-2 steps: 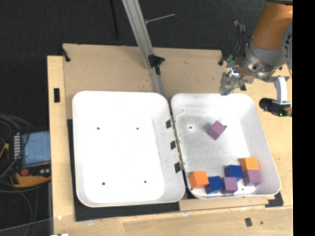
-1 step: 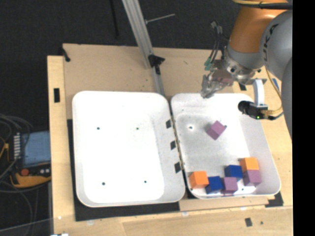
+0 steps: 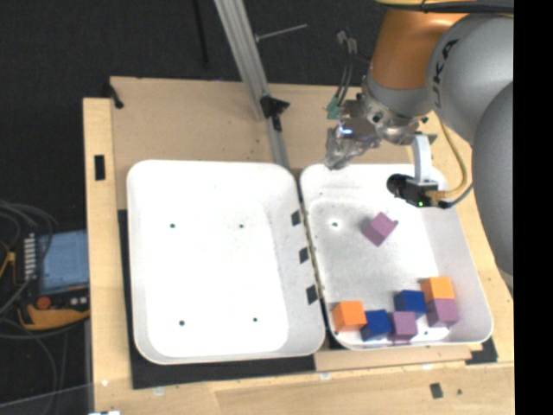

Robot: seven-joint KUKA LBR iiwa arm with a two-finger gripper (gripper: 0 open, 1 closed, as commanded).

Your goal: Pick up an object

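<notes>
A purple cube (image 3: 379, 228) lies alone in the upper middle of the right bin (image 3: 449, 232). Along that bin's front edge sit an orange cube (image 3: 349, 315), a blue cube (image 3: 377, 325), a purple cube (image 3: 404, 324), another blue cube (image 3: 410, 302), an orange cube (image 3: 438, 288) and a purple cube (image 3: 444, 310). My gripper (image 3: 340, 156) hangs over the right bin's back left corner, up and to the left of the lone purple cube. Nothing shows between its fingers.
The left bin (image 3: 216, 258) lies beside the right one, with a few dark dots on its floor. A slanted metal pole (image 3: 251, 67) rises behind the bins. A blue device (image 3: 60, 262) and cables sit off the bench at left.
</notes>
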